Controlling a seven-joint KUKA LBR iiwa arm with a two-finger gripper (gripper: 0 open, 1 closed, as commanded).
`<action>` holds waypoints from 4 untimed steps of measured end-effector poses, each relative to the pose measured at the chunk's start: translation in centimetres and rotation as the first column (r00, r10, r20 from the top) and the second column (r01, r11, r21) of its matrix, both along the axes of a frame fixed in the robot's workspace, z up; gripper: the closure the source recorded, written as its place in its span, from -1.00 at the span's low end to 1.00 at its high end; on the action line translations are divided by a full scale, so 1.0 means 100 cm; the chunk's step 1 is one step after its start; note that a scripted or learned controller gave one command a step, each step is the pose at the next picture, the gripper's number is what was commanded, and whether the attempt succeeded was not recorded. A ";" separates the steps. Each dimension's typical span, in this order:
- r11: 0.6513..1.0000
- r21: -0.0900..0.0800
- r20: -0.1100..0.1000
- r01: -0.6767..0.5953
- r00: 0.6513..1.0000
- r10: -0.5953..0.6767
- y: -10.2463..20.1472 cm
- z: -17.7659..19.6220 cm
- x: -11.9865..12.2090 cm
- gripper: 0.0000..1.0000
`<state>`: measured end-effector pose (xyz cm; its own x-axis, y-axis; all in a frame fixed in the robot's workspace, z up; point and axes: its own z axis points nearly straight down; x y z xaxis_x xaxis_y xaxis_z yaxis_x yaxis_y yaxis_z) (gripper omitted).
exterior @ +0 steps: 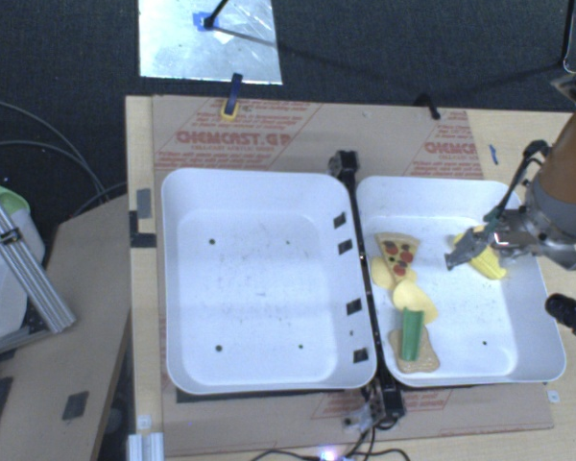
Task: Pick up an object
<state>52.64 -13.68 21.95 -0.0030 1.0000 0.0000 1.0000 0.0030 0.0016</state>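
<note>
The grey arm (564, 195) reaches in from the right edge, its orange band uppermost and its wrist angled down and leftward. The tool (464, 251) hangs low at the arm's tip, its dark fingers pointing left.

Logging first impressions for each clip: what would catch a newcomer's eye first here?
The gripper reaching in from the right, low over the right bin beside a yellow piece. Next, the cluster by that bin's left wall: a pizza slice, and below it a green stick lying on a tan piece.
</note>
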 end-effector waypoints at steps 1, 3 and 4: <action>1.000 0.005 -0.013 0.001 1.000 -0.001 0.045 -0.129 -0.043 -1.00; 1.000 0.004 0.014 -0.013 1.000 0.013 0.137 -0.023 0.035 1.00; 1.000 0.002 0.001 -0.003 1.000 0.003 0.147 0.021 -0.026 1.00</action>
